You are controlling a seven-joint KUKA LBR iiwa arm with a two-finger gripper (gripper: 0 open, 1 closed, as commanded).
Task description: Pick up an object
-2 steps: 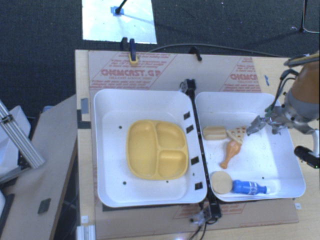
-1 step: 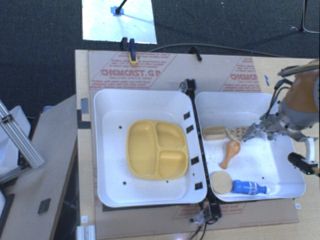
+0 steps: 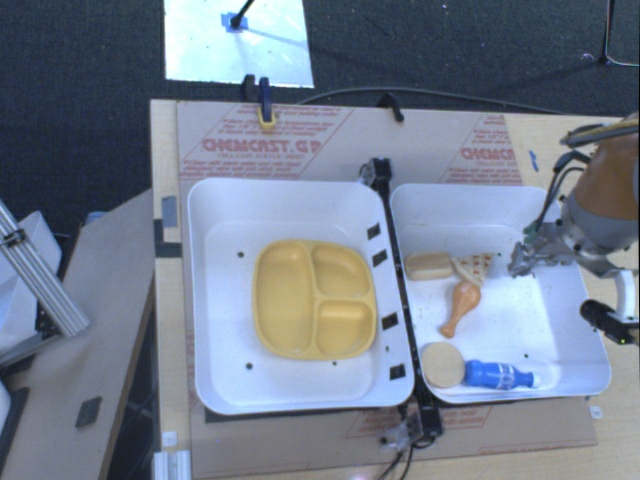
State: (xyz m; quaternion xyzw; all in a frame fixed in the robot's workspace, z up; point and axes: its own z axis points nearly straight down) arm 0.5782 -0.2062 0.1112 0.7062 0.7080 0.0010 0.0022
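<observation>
My gripper (image 3: 522,258) hangs over the right bin (image 3: 570,318), right of the waffle (image 3: 476,266); finger opening: cannot tell. Drumstick (image 3: 461,306) just below waffle, bread (image 3: 429,265) left of it, bottle (image 3: 498,375) and cookie (image 3: 443,364) further below.

Yellow tray (image 3: 314,299); blue bottle (image 3: 499,375)

On my feed the tabletop (image 3: 163,158) is covered by a paper-masked sheet (image 3: 260,146) printed CHEMCAST GP, pinned at its far edge by a blue and yellow clamp (image 3: 264,101). Two white bins sit on it touching, left bin (image 3: 200,298) and right bin (image 3: 565,313), with black clips (image 3: 386,290) along the shared wall. There's an aluminium extrusion (image 3: 40,278) off to the left, and a shiny square panel (image 3: 240,28) lying on dark carpet (image 3: 80,48) behind.
</observation>
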